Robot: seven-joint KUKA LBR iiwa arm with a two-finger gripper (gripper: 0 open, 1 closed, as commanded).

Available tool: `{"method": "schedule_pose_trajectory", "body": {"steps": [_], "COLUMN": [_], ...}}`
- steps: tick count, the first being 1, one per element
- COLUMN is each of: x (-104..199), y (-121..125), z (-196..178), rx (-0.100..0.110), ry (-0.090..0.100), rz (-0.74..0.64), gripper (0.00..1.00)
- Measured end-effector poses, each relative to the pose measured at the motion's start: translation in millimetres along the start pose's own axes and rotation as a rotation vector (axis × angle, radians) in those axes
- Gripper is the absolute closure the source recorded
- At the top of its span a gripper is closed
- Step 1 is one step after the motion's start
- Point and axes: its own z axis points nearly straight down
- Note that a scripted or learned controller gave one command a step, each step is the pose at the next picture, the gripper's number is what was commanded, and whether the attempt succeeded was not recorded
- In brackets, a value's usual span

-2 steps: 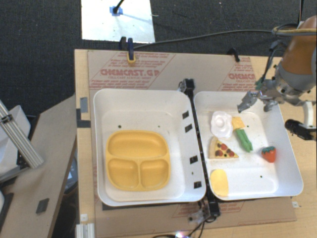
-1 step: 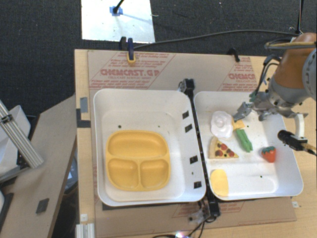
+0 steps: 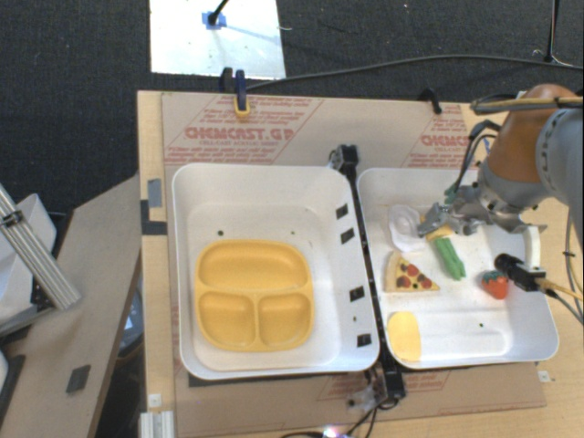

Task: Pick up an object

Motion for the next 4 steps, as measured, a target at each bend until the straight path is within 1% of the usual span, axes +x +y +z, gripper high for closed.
{"method": "schedule_pose_trajectory", "body": {"steps": [1,2,3,4], "x": [0,5,11,11], "y": [3,12,21,22], "z": [-16,-76,-126,-170], "rx": [-0.010,-0.006,-0.005,-0.006], "ry": [-0.002,-0.001,-0.001,-0.001], "rz": [0.000,-0.004,-0.005,-0.005], "gripper": [1.00,1.00,1.00,1.00]}}
